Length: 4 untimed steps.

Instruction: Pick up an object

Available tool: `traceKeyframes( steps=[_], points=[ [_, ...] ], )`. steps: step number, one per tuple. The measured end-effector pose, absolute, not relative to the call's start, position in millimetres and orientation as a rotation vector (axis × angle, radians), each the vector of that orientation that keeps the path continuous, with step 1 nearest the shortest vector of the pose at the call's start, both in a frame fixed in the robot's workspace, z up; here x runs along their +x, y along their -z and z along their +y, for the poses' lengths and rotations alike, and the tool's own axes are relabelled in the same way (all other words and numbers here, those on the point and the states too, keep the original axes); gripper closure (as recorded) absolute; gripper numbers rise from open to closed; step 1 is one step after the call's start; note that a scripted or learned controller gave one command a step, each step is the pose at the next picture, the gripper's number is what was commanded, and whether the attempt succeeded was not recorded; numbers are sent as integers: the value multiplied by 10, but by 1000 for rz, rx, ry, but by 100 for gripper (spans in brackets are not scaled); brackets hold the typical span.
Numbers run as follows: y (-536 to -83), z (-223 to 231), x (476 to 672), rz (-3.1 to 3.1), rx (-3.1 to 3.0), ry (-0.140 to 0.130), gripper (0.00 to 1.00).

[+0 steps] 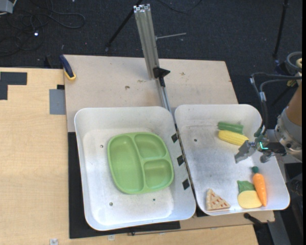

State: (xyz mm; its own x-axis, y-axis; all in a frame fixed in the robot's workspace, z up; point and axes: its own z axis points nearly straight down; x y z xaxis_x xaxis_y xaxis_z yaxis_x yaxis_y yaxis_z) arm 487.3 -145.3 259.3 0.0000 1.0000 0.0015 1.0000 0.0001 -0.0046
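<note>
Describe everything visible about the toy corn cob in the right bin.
The corn cob is a toy, plastic by its look, with a yellow ribbed body and a green husk along its far side. It lies on its side, roughly crosswise, near the far right corner of the right bin. It rests on the bin floor alone; the gripper hangs close beside its right end, and whether they touch cannot be told. The carrot lies apart, nearer the camera.
</note>
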Motion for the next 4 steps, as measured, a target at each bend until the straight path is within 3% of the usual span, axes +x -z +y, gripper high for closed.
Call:
traceKeyframes(
  steps=[1,4],
  points=[
    [-2597,-1453,4876,-2219,-2219,-3,0],
    [-902,-1316,4900,-2219,-2220,2,0]
  ],
)
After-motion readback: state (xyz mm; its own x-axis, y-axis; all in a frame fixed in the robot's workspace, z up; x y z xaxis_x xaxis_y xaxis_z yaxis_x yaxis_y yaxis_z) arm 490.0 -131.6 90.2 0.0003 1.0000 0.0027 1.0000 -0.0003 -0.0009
